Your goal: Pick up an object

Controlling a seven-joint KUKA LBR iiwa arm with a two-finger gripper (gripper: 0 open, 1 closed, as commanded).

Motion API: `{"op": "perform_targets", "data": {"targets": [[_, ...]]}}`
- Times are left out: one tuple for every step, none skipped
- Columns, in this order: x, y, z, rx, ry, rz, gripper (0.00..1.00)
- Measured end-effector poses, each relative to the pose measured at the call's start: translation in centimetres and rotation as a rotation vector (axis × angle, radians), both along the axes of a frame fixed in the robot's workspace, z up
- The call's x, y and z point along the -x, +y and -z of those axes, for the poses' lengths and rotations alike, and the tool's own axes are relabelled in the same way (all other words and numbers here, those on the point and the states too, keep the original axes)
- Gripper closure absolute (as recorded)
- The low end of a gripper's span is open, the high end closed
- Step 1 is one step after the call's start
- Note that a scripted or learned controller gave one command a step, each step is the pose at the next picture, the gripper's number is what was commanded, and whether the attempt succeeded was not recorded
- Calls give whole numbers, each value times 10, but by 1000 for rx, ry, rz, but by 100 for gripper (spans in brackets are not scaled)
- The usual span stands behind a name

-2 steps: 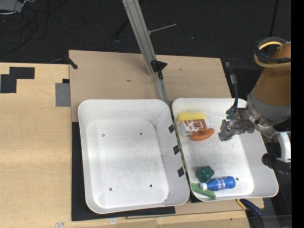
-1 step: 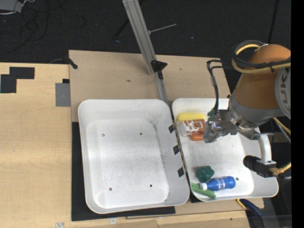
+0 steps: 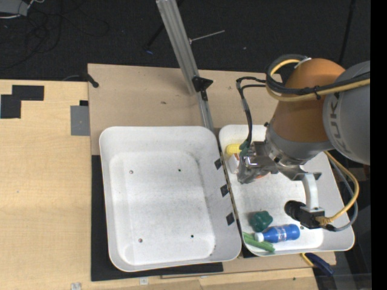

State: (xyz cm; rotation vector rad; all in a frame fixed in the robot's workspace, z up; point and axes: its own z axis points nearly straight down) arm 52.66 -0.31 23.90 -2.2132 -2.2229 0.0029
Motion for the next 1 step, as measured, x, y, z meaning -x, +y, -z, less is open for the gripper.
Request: {"op": "perform_targets", "data": {"targets": [[-12, 49, 14, 1, 0, 0, 100]]}}
